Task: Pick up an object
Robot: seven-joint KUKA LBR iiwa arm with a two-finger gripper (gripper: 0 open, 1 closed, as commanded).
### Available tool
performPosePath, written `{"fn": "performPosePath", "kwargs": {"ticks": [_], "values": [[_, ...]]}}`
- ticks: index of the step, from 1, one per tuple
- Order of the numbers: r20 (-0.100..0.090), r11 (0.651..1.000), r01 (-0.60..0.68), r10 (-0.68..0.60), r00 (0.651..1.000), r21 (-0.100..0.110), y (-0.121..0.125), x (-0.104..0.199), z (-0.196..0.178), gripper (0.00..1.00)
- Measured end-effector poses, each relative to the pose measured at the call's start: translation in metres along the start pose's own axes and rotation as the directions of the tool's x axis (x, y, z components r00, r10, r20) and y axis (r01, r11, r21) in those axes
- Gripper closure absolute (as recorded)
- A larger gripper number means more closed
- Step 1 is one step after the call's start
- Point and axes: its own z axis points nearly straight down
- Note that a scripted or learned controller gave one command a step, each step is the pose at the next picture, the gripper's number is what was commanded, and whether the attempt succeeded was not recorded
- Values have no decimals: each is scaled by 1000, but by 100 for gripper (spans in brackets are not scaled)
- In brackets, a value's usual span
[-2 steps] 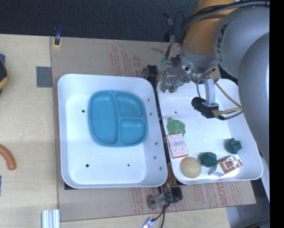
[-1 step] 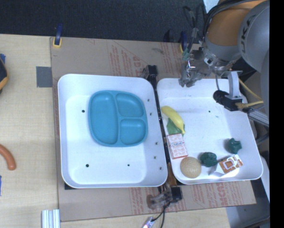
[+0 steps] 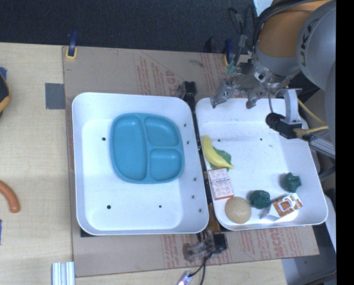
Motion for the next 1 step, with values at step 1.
{"fn": "performPosePath", "kwargs": {"ticks": [1], "values": [[1,1000,1,-1,1000,3,-89,0,31,0]]}}
